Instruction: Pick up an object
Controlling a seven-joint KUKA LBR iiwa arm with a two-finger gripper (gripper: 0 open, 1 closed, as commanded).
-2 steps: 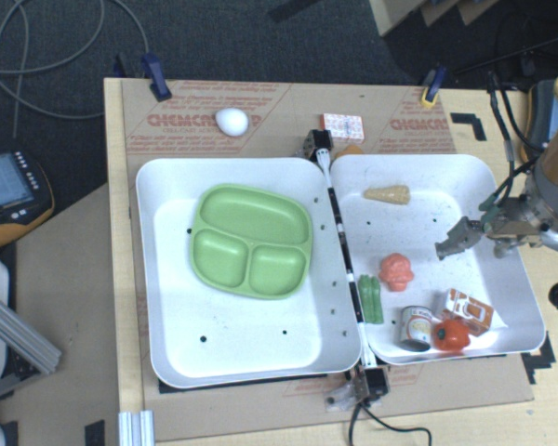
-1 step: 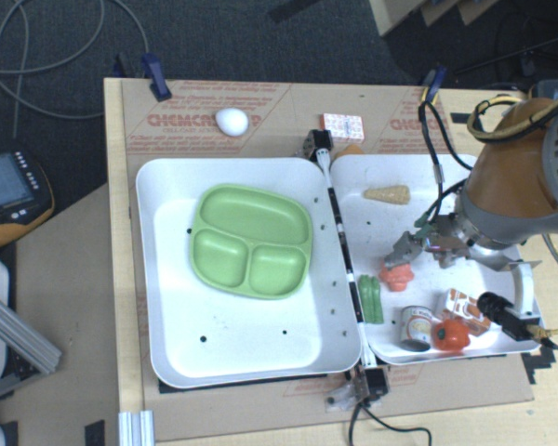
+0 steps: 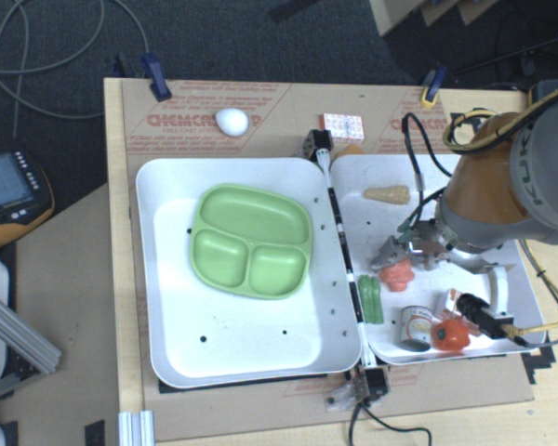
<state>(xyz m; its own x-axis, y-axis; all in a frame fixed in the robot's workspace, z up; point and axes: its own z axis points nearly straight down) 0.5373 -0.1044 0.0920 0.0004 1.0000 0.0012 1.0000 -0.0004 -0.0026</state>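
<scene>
Leftward, bin (image 3: 167,277) holds green tray (image 3: 251,242).

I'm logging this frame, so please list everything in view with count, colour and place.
bins: 2, white, side by side on bench
plate: 1, green, three compartments, in left bin
cone: 1, tan, right bin, far end
pink toy: 1, right bin, at the tool
green piece: 1, right bin, by divider
red toy: 1, right bin, near edge
egg: 1, white, bench behind left bin
clamps: 2, blue, bench's far edge
arm: 1, grey and orange
tool: 1, over right bin
</scene>
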